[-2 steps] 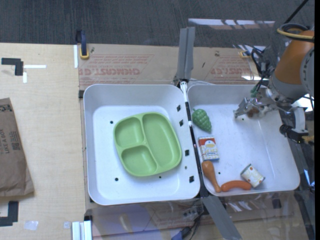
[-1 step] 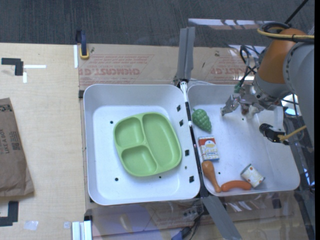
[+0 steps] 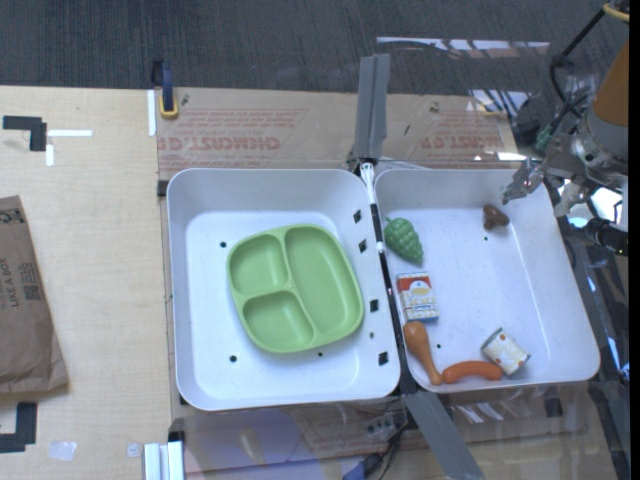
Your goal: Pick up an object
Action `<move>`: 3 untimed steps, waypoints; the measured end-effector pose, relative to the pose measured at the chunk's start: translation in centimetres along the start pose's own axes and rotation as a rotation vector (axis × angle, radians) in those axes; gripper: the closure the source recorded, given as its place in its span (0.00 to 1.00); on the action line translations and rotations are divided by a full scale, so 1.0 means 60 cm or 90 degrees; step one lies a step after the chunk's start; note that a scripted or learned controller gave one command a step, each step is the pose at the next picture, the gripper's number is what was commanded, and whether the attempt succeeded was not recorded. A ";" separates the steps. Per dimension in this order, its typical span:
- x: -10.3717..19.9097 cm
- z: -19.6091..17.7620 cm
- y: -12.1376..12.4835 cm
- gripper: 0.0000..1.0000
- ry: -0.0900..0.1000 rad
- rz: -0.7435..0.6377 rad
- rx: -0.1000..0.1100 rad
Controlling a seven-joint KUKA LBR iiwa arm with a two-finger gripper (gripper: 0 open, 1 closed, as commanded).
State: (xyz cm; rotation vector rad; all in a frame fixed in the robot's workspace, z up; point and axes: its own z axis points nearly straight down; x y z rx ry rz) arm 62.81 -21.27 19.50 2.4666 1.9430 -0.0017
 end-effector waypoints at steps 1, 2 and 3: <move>0.012 0.085 0.050 0.00 0.000 0.021 0.001; 0.025 0.172 0.051 0.00 0.007 0.010 0.002; 0.020 -0.001 0.048 0.00 0.000 0.191 0.000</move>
